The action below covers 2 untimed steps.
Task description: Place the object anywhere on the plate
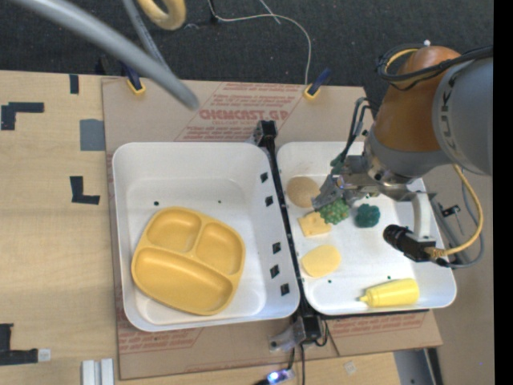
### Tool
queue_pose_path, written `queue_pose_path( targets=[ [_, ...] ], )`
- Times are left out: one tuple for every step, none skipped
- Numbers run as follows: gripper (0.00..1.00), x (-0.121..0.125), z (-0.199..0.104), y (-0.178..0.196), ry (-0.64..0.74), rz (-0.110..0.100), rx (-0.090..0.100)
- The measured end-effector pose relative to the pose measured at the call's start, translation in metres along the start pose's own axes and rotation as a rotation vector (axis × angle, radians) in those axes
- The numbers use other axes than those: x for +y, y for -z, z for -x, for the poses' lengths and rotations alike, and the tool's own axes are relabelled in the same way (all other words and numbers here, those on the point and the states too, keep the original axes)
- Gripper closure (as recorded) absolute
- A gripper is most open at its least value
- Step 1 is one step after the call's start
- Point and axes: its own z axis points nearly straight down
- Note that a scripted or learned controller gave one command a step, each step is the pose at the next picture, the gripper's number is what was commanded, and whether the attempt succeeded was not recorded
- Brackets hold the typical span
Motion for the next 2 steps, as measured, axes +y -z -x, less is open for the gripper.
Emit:
queue_pose_path(
  targets=[
    [1.00, 0.013, -0.049, 0.008, 0.000, 0.000, 0.000],
    [1.00, 0.037, -0.098, 0.015, 0.000, 0.000, 0.000]
  ],
)
